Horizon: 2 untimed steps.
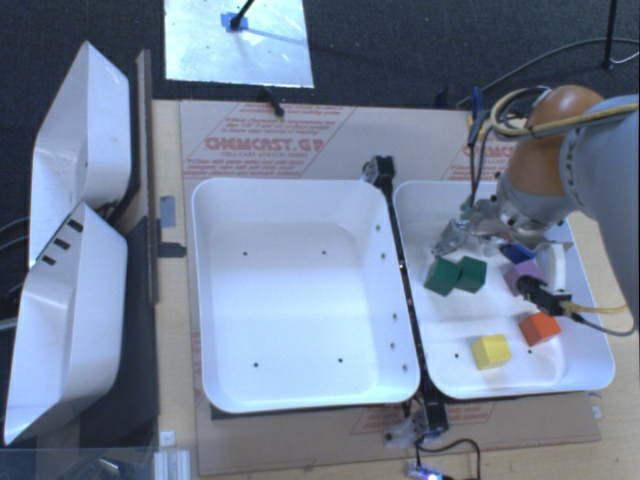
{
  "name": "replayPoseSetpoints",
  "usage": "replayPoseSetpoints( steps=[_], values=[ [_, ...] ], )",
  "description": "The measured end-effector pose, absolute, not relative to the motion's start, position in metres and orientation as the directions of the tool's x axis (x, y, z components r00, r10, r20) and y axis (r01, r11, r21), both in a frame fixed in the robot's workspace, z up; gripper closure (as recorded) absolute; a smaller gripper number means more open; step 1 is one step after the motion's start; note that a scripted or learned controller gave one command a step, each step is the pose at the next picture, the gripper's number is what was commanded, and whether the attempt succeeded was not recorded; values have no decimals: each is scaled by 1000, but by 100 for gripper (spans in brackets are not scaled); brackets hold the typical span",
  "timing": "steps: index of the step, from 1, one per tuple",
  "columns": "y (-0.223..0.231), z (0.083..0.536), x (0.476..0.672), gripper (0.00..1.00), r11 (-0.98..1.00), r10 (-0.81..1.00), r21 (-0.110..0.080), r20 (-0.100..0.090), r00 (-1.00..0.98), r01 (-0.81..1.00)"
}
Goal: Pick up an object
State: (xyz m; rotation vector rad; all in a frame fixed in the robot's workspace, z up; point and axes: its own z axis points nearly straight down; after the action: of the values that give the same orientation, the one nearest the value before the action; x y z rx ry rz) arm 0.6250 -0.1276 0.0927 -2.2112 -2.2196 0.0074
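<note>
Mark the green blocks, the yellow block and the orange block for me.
green blocks (455, 275): camera view, top faces where the two meet.
yellow block (491, 351): camera view, middle of its top face.
orange block (540, 328): camera view, middle of its top face.

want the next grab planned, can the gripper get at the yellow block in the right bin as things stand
Probably yes. The small yellow block lies alone on the floor of the right white bin, apart from the orange block and the two green blocks, with nothing over it. The gripper is above the same bin.
</note>
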Motion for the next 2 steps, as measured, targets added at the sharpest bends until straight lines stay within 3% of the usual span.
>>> replayPoseSetpoints(
  steps=[1,2],
  values=[
    [-124,86,571,0,0,1000,-1,0,0,1000],
    [-124,87,572,0,0,1000,1,0,0,1000]
  ],
)
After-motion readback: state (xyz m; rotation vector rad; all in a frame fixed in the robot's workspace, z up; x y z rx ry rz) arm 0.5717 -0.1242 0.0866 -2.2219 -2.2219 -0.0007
